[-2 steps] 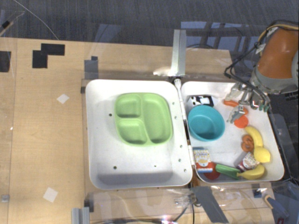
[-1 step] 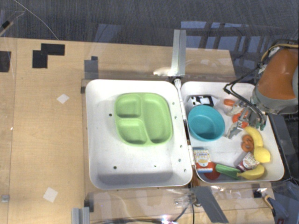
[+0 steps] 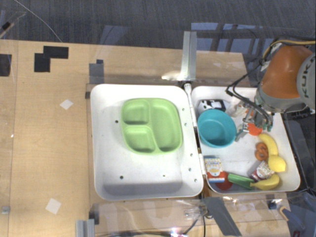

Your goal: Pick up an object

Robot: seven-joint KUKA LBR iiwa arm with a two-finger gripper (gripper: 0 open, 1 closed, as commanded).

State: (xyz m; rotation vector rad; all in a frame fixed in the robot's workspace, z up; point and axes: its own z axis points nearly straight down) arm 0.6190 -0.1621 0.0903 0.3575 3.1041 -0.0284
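Camera view: we see the gripper [image 3: 252, 124] low in the right bin [image 3: 291, 181], beside the teal bowl [image 3: 216, 127], above a small orange object [image 3: 255, 130], its grip impossible to tell, green divided plate [image 3: 150, 125] in the left bin [image 3: 106, 177].

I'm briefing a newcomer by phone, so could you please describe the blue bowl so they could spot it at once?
Start at the right-hand white bin, the crowded one. Along its left wall, beside the divider between the bins, sits the blue bowl. It is round, deep and teal-blue, the largest item there, unlike the small yellow, orange and red toy foods toward the bin's right and lower side.
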